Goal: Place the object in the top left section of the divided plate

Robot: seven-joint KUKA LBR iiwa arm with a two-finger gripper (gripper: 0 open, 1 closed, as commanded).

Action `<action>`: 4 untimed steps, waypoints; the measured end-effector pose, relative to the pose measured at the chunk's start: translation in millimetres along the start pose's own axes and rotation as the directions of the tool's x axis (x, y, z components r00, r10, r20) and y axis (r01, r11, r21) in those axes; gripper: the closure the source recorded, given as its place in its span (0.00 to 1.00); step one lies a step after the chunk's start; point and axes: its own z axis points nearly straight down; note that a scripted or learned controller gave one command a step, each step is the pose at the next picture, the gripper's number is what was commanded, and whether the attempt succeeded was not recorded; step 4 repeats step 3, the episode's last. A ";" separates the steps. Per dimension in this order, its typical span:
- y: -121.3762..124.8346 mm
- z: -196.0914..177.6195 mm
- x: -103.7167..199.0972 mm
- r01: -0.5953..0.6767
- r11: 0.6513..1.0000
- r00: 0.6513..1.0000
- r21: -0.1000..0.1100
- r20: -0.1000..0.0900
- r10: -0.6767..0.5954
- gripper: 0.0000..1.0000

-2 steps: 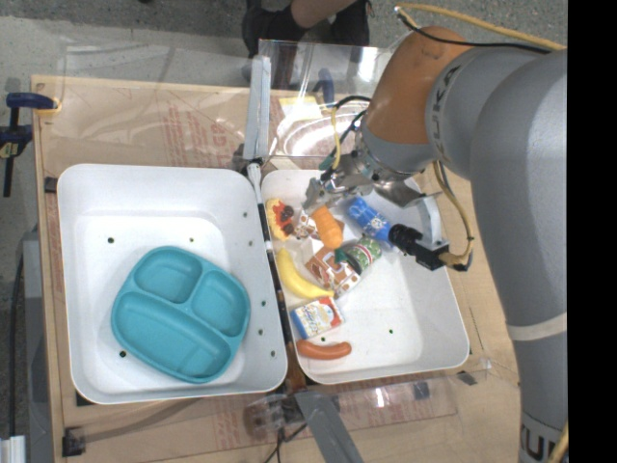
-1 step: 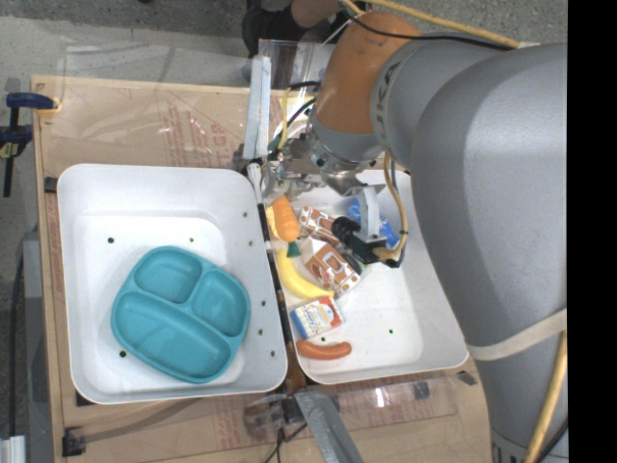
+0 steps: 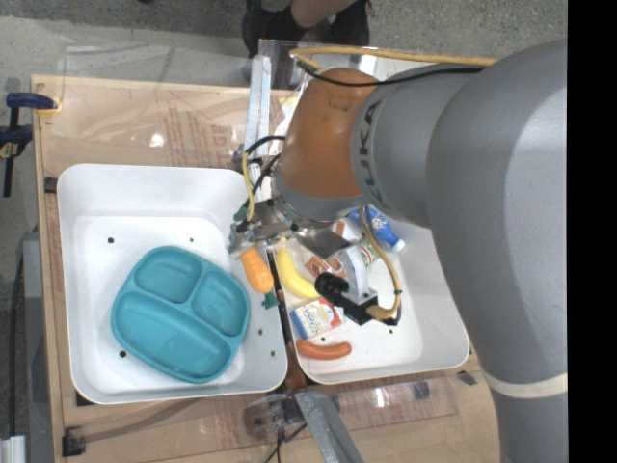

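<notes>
— Teal divided plate [image 3: 180, 313] lies flat in the left bin [image 3: 87, 210], all three sections bare; an orange carrot [image 3: 256, 269] sits just at the divider between the bins, on the right bin's [image 3: 434, 336] side.

— Gripper state?

— Gripper [image 3: 253, 231] sits right above the carrot's upper end; open or closed, I cannot tell; the arm [image 3: 424, 133] covers much of the right bin.

— Other items there?

— Banana [image 3: 294, 276] beside the carrot; sausage [image 3: 324, 350] near the front rim; small carton [image 3: 316, 318] between them.
</notes>
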 end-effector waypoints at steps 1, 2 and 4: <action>102.2 11.7 49.9 0.225 0.974 0.974 -0.003 0.002 -0.225 1.00; 38.7 54.8 109.0 0.442 0.897 0.897 0.000 0.001 -0.442 1.00; 38.8 54.6 108.3 0.440 0.898 0.898 0.000 0.001 -0.440 0.00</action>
